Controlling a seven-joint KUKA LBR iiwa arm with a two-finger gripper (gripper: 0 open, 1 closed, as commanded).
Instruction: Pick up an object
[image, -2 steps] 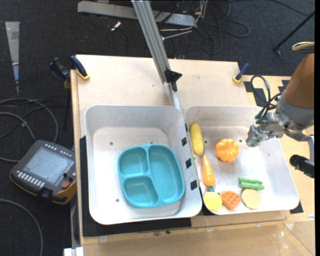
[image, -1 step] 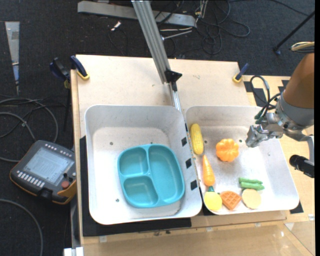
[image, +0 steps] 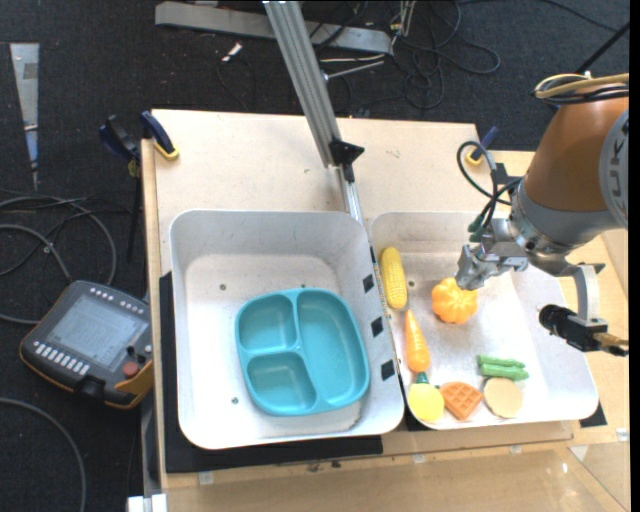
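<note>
The gripper (image: 470, 275) hangs low in the right-hand bin (image: 560, 345), its tip just above and to the left of a small orange pumpkin (image: 454, 301), seemingly touching the top of it. Whether its fingers stand apart or together cannot be made out from this angle, and nothing is visibly held between them.

Nearest the camera, along the front edge of that bin, lie a yellow lemon-like piece (image: 426, 402), a waffle (image: 461, 399) and a pale round slice (image: 503, 397), with a green bean pod (image: 501, 368) just behind them. A carrot (image: 415, 342) runs along the bin's left wall, and a corn cob (image: 394, 277) lies beyond it. The pumpkin sits mid-bin, apart from the others, and looks like the likeliest target. The left-hand bin (image: 200, 300) holds a teal divided plate (image: 300, 350).

The risks, as a judgement: the pumpkin is round and smooth, so an off-centre descent could nudge it aside or squirt it out as the fingers close. The tip appears offset toward the pumpkin's upper left, which would favour a glancing contact rather than a straddle. If it rolls, it may come to rest against the carrot or corn, crowding any retry. A closure too high would only pinch the crown.
</note>
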